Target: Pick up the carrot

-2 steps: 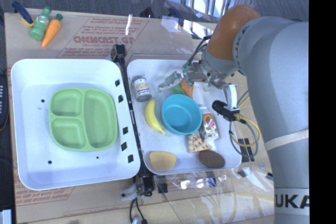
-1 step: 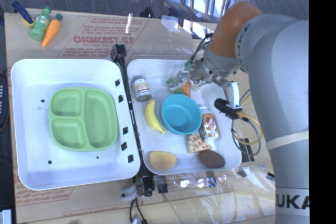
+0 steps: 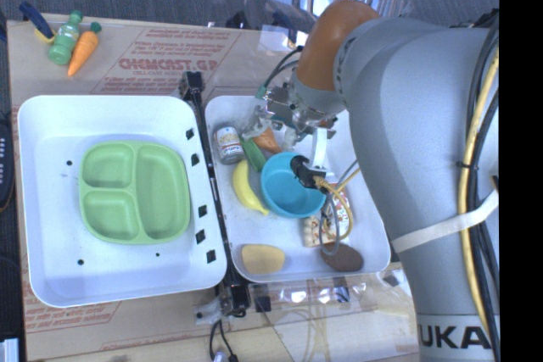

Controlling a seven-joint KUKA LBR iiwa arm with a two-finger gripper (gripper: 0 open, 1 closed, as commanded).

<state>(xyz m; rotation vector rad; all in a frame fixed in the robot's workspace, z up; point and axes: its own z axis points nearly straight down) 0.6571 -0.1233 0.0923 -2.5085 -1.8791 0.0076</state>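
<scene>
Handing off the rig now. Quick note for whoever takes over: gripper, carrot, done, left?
Gripper: low in the right bin, at its far end; finger state unreadable.
Carrot: an orange piece beside the green item and blue bowl, right at the gripper; looks like the target, partly hidden.
Another carrot lies on the cardboard outside the bins.
Done: arm is at the carrot.
Left: confirm grasp, lift.
</scene>
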